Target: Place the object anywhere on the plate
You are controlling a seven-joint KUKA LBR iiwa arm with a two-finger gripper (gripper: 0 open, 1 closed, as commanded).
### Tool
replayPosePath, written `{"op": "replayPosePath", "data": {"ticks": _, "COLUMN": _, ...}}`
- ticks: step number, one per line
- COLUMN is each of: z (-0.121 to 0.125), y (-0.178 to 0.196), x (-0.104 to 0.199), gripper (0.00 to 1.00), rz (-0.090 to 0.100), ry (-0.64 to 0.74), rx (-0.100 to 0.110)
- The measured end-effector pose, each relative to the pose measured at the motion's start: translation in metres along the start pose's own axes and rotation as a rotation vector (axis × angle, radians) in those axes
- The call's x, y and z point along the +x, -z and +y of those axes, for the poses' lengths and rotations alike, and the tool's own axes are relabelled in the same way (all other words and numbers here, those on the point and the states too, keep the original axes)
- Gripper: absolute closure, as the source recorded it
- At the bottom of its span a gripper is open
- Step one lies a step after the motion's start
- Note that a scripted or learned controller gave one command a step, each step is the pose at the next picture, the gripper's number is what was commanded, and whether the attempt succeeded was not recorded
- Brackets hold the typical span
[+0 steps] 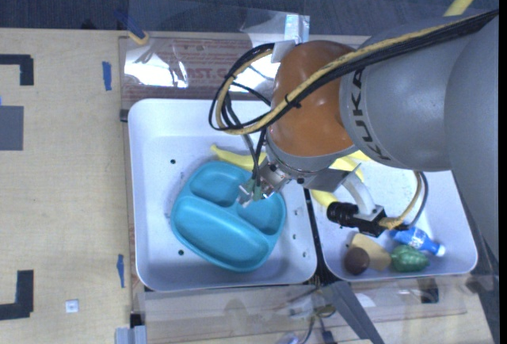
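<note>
Right bin (445,212), front: brown ball (356,260), tan piece (375,253), green lump (409,259), blue bottle (417,240), all close together. Left bin (150,176): blue divided plate (230,217). Gripper (255,190) is low over the plate's ridge with a small green thing (253,189) at its tip. Cannot tell if the gripper is wide, narrow or gripping it. Yellow strip (227,154) lies behind the plate.

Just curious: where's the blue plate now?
In the camera view, the blue plate lies in the left bin, beneath the gripper, beside a yellow thing.
</note>
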State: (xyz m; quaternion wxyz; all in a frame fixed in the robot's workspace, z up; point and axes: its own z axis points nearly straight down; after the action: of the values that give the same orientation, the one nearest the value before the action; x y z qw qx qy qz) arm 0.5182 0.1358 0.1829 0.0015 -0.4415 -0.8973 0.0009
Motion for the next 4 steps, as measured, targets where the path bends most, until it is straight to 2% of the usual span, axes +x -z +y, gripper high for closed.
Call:
{"op": "replayPosePath", "data": {"ticks": 1, "z": -0.106, "y": 0.002, "x": -0.098, "gripper": 1.00, "rz": -0.003, "ry": 0.247, "rx": -0.002}}
{"op": "replayPosePath", "data": {"ticks": 2, "z": -0.067, "y": 0.022, "x": -0.040, "gripper": 1.00, "rz": -0.006, "ry": 0.426, "rx": -0.008}}
{"op": "replayPosePath", "data": {"ticks": 3, "z": -0.006, "y": 0.041, "x": 0.019, "gripper": 1.00, "rz": -0.006, "ry": 0.715, "rx": -0.008}}
{"op": "replayPosePath", "data": {"ticks": 4, "z": 0.025, "y": -0.039, "x": 0.084, "gripper": 1.00, "rz": 0.002, "ry": 0.826, "rx": -0.001}}
